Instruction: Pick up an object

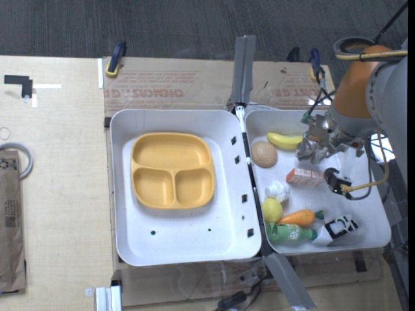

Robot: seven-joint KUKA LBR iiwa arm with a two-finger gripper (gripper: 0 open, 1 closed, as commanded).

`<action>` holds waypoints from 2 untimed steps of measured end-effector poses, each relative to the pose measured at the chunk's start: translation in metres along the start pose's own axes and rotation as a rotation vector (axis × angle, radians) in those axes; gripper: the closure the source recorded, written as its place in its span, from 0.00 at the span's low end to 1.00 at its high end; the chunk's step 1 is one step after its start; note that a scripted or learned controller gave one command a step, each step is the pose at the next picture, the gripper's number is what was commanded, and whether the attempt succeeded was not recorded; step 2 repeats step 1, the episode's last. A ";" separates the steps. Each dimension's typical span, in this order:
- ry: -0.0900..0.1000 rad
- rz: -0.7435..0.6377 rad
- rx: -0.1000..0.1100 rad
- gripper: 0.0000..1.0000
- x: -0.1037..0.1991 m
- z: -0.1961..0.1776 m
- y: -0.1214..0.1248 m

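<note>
One gripper (310, 149) hovers in right bin (369, 235); banana (285, 139) just left, long axis across bin; small carton (305, 177) just below. Jaws' state: cannot tell.

Tray (172, 170) in left bin (123, 173)

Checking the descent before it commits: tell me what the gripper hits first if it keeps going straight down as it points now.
Probably the small red and white carton, just below the gripper in the right bin; the banana lies beside it. Depth is unclear from this slant.
</note>
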State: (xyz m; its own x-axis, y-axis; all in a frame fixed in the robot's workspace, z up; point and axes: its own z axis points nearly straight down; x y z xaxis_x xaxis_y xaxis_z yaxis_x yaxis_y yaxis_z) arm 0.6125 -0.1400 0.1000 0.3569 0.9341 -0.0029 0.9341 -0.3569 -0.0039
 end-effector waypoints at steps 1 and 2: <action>0.000 -0.352 -0.004 1.00 -0.019 -0.092 0.020; 0.000 -0.352 -0.004 1.00 -0.019 -0.092 0.020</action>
